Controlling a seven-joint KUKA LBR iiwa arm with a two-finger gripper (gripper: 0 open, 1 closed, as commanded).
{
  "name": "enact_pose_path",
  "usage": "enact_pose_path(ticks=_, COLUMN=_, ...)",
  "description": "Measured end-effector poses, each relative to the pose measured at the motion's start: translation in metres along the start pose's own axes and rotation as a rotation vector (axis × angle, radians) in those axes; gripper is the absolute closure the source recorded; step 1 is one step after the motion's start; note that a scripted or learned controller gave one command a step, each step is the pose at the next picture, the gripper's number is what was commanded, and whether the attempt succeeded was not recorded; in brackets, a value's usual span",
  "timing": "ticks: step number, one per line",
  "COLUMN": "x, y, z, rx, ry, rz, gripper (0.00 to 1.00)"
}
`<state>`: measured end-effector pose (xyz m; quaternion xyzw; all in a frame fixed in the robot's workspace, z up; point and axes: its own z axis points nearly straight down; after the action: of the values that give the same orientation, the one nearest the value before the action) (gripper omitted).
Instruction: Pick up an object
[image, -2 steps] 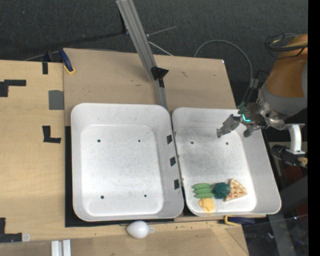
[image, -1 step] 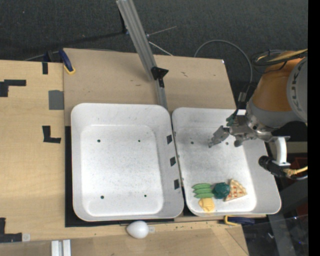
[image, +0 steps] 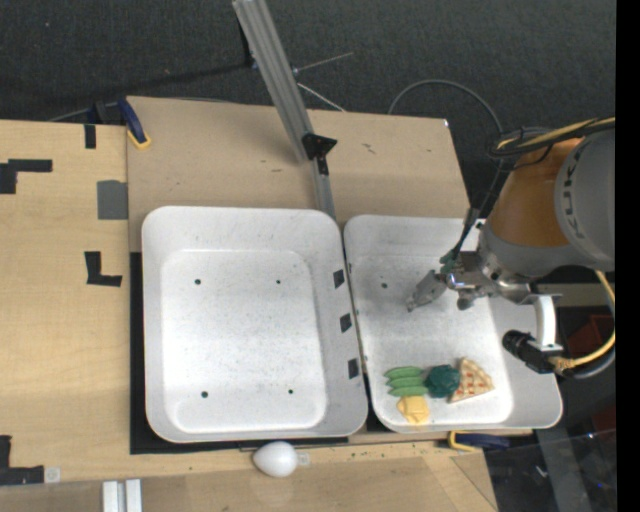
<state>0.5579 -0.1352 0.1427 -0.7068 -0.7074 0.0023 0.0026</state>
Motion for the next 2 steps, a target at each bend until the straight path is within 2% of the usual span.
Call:
enact_pose_path(ticks=1, x=0.001, y=-0.001, z=0.054, rx=-0.001, ry=0.0, rz=-0.001, gripper=0.0)
enact_pose_path(ticks=2, x=0.001, y=0.0, z=0.041, rx=-0.004, ry=0.0, rz=-0.001, gripper=1.0)
